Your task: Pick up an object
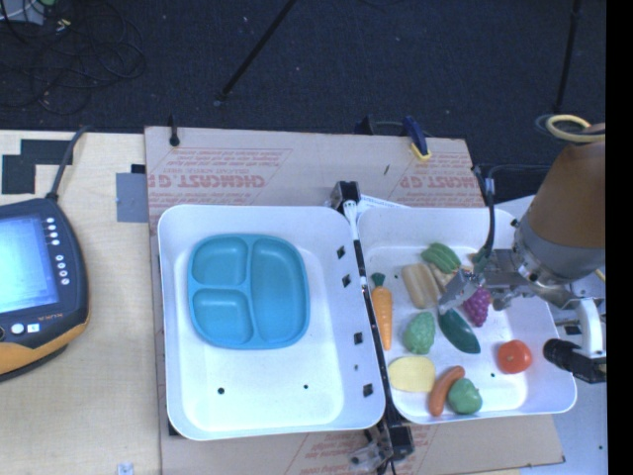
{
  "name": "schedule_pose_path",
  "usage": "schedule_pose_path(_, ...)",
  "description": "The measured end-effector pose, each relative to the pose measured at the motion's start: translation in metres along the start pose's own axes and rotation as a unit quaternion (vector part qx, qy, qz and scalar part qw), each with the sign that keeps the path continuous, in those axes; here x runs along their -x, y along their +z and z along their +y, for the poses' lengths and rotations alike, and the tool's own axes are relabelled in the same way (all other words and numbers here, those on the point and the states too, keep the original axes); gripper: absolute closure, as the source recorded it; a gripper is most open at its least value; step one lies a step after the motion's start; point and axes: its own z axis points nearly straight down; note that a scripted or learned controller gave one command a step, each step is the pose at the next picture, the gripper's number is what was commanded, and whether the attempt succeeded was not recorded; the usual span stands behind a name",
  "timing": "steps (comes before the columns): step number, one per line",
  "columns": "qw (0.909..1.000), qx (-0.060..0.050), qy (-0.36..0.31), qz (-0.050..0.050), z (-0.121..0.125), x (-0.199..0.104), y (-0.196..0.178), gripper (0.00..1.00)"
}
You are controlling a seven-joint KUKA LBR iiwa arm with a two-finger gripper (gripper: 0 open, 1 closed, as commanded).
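We see claw [465, 292] low in right bin [534, 404], among toy food, beside grapes [478, 306] and dark pepper [458, 331]; grip state unclear to us. We judge grapes light, stiff, knobbly; take across middle. Pepper looks slick.

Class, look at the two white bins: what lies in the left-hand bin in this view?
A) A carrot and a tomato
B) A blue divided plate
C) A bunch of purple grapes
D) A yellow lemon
B: the blue divided plate lies in the left bin, while the toy foods lie in the right bin.
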Motion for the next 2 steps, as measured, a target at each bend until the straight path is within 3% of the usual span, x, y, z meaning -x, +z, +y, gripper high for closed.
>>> schedule_pose_path(1,1.0000,0.002,0.002,-0.002,0.020,-0.034,0.103,0.00)
schedule_pose_path(2,1.0000,0.001,-0.001,-0.001,0.086,-0.021,0.115,0.00)
